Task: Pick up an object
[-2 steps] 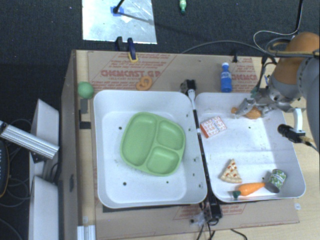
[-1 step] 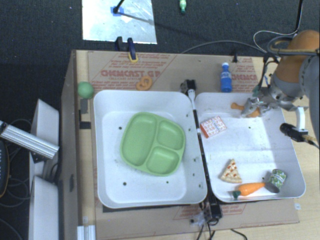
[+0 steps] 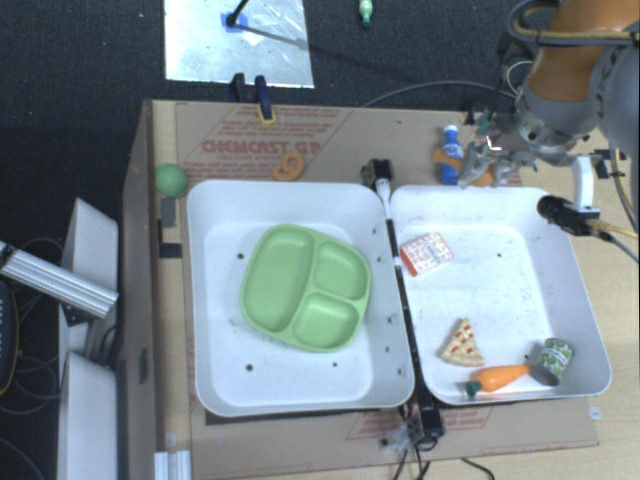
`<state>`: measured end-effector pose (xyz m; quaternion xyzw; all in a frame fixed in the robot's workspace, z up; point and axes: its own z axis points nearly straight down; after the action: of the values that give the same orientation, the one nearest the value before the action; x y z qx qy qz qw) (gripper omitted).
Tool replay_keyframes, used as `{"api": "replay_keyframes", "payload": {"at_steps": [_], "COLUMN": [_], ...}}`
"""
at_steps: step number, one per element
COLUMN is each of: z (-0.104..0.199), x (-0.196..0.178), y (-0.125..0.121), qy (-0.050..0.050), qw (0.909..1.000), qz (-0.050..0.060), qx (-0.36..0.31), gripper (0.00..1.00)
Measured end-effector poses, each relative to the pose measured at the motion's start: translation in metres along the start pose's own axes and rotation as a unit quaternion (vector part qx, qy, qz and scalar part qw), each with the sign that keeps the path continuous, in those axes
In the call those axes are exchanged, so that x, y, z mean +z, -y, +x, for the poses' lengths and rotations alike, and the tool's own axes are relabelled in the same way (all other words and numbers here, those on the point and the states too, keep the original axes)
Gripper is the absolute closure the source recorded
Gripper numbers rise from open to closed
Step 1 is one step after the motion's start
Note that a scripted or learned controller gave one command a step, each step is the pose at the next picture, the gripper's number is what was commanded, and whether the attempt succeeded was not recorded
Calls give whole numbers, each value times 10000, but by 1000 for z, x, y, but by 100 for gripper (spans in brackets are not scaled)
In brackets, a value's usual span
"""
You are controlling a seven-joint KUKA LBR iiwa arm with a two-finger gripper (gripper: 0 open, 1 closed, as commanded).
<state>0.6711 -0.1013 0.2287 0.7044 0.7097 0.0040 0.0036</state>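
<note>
The gripper (image 3: 492,150) hung over the far rim of the right bin (image 3: 580,268), near its back edge; whether it was spread or pressed together could not be told. In that bin lay 4 things: a checked red-and-white block (image 3: 426,254) near the left wall, a pizza slice (image 3: 462,344), a carrot (image 3: 499,377) and a can (image 3: 552,359) by the near rim. A green divided plate (image 3: 305,287) sat in the left bin (image 3: 215,268)
</note>
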Motion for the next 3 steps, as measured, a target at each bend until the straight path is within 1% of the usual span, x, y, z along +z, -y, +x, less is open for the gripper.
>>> {"api": "replay_keyframes", "payload": {"at_steps": [1, 2, 3], "z": [75, 172, 184], "x": [-4, -17, -33], "y": [1, 1, 1], "qy": [-6, -10, -2], "qw": [10000, 10000, 10000], "qz": [39, 41, 42], "qx": [5, 8, 10], "gripper": [100, 100, 100]}}
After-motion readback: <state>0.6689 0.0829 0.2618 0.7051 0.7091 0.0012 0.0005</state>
